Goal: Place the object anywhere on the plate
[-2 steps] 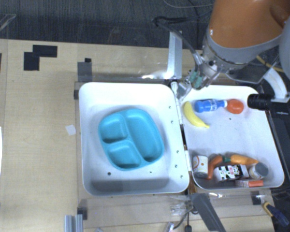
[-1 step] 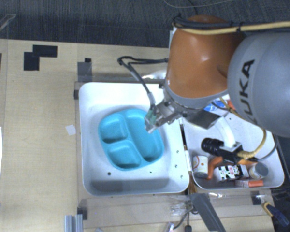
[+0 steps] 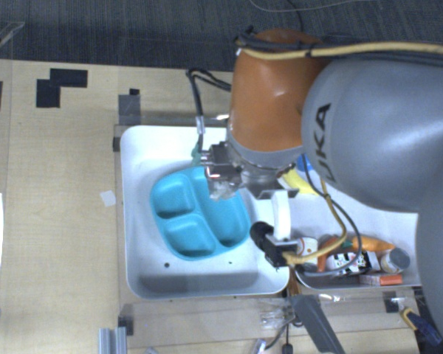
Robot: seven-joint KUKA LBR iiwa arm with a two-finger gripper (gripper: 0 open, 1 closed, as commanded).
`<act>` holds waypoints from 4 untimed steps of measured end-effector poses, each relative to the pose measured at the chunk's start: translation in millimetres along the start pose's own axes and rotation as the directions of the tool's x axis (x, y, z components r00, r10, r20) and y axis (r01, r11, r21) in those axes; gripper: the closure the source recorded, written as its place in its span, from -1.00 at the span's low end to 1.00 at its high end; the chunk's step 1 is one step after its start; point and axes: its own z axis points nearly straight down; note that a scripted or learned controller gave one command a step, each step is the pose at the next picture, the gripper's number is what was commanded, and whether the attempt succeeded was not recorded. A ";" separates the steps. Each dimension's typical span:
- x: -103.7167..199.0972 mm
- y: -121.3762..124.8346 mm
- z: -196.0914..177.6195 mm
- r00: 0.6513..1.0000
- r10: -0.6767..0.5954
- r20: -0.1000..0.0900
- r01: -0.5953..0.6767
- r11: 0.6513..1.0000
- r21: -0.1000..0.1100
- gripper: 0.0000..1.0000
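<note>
Pale wooden bench (image 3: pixel 52 220) carries the white bins. Whether the gripper (image 3: pixel 220 177) holds anything cannot be told from this view; the orange band and grey arm (image 3: pixel 369 116) hide that. It hangs directly over the right compartment of the blue divided plate (image 3: pixel 183 216) in the left bin (image 3: pixel 136 198).

Even, fairly bright light falls from above. The arm (image 3: pixel 369 116) shows soft highlights on its orange band and grey shell. A soft shadow lies inside the left bin (image 3: pixel 144 198) along its near wall. The picture is low in resolution and slightly soft, with fine detail smeared among the clutter at the lower right.
</note>
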 end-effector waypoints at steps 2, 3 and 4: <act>-123.0 3.3 8.8 0.991 -0.137 -0.001 0.137 0.991 -0.003 1.00; -53.9 53.0 31.4 0.997 -0.078 -0.001 0.078 0.997 0.000 1.00; -14.8 39.1 123.0 1.000 -0.008 0.000 0.008 1.000 0.002 1.00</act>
